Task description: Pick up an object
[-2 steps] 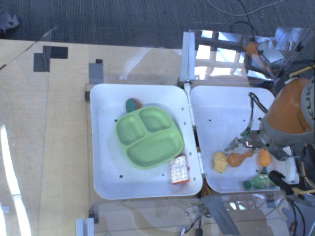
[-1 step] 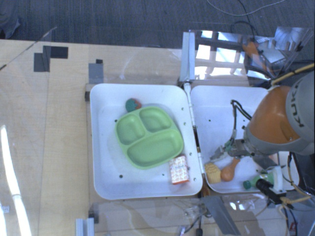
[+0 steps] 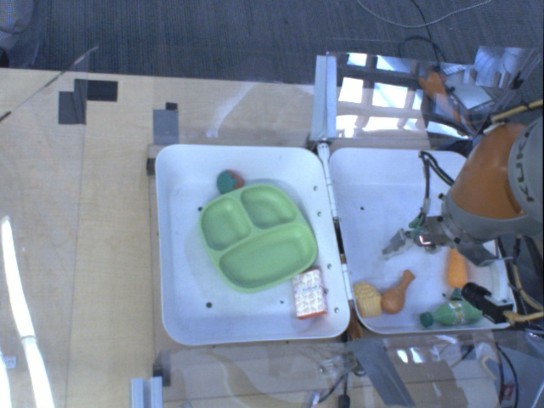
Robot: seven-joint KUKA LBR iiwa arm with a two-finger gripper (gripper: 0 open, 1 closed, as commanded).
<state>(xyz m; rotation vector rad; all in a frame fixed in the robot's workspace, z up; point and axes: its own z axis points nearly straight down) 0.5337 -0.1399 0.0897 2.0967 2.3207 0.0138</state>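
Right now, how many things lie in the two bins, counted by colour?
Green: 3, the tray, the ball and the bottle.
Orange: 2, the carrot and the drumstick.
Yellow: 1, the corn.
Red and white: 1, the box.
Total: 7

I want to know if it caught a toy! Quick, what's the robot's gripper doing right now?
Gripper: open, holding nothing, over the right bin.
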